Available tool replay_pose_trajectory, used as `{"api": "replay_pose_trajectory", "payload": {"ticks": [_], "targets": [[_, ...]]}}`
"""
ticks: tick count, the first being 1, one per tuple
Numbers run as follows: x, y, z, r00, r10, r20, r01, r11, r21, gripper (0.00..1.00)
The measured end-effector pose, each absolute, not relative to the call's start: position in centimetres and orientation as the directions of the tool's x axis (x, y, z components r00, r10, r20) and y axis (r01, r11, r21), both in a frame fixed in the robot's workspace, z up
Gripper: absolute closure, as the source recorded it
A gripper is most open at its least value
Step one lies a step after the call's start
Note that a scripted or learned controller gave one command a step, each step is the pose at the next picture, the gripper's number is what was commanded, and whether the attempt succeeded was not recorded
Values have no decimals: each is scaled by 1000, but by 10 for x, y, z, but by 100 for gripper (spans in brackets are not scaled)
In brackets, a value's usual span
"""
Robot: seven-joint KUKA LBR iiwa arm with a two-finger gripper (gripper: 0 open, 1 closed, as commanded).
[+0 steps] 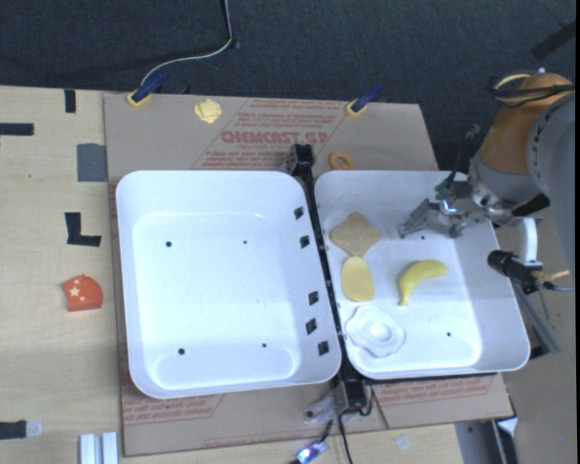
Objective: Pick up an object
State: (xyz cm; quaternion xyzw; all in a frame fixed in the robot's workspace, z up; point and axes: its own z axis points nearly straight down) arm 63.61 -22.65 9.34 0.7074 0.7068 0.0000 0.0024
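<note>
Camera view is showing two shallow white plastic bins sitting side by side on a tan wooden surface (39, 220), w/ brown cardboard underneath. Right bin (483, 351) is the landmark here. Inside it, a curved yellow plastic banana (420, 278) is lying near the middle; a pale yellow oval piece (358, 279) is lying just left of the banana, near the bin's left wall; a tan toast-like square (354, 233) is sitting above the oval, close to it; a white crumpled lump (375, 334) is resting toward the bin's lower left corner. Left bin (213, 187) is sitting against the right bin's left wall.

Grey arm w/ orange band is reaching over the right bin's upper right corner. Its metal two-finger hand (418, 222) is hanging above the banana and apart from it, nothing between the fingers; can't tell how far they're spread.

Outside the bins, well left of the right bin, a small red-orange block (83, 293) is lying on the surface.
</note>
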Motion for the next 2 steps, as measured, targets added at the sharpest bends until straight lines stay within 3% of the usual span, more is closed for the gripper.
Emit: {"api": "replay_pose_trajectory", "payload": {"ticks": [1, 2], "targets": [[635, -223, 103, -1, 1000, -1, 1000, 1, 0, 100], [567, -141, 85, -3, 1000, 1, 1000, 3, -1, 100]]}}
